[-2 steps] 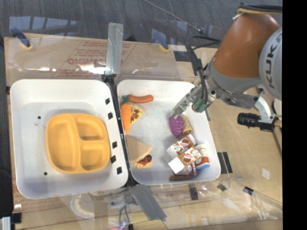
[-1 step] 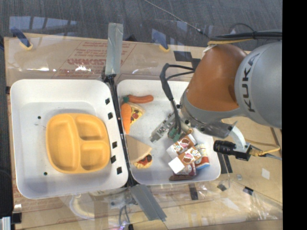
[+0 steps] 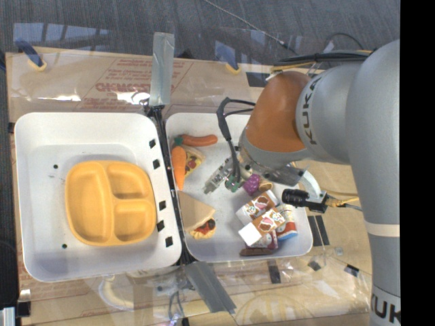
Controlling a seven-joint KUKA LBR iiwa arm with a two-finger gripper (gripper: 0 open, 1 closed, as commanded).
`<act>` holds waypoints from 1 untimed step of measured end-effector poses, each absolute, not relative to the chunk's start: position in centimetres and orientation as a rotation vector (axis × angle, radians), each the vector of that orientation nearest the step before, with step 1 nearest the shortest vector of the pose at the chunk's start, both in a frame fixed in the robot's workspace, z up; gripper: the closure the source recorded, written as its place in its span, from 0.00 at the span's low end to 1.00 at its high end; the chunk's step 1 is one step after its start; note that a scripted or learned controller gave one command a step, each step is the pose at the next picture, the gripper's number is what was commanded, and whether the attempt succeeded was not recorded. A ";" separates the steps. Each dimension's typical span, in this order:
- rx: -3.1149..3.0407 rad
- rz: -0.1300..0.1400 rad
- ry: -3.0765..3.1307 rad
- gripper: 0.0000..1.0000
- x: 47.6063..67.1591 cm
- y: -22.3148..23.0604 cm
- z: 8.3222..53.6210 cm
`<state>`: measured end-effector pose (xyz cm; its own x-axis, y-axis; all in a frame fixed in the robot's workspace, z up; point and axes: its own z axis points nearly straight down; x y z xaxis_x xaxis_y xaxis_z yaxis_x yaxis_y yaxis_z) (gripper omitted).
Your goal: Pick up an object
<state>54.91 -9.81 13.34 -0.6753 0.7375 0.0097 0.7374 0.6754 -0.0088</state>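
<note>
My gripper [image 3: 219, 179] hangs low over the middle of the right bin [image 3: 224, 122], below the orange band of the arm [image 3: 275, 114]. It is just right of an orange toy carrot [image 3: 178, 166] and left of a purple toy [image 3: 252, 182]. A toy sausage [image 3: 199, 140] lies near the bin's far left corner. A sandwich wedge [image 3: 198, 217] rests at the front left. Small printed cartons [image 3: 266, 217] and a dark bar [image 3: 259, 252] sit at the front right. I see nothing held by the gripper.
The left bin [image 3: 41, 131] holds a yellow divided plate [image 3: 110, 201]. A black-clipped wall [image 3: 163, 182] separates the two bins. The arm's body covers the right bin's far right part, and cables [image 3: 228, 107] loop beside the wrist.
</note>
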 end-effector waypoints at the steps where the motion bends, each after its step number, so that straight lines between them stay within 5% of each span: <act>1: -0.664 0.002 -3.074 1.00 58.3 -15.6 16.1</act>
<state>58.26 -15.60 16.12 -0.9109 0.4127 -0.0039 0.4127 0.9109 -0.0004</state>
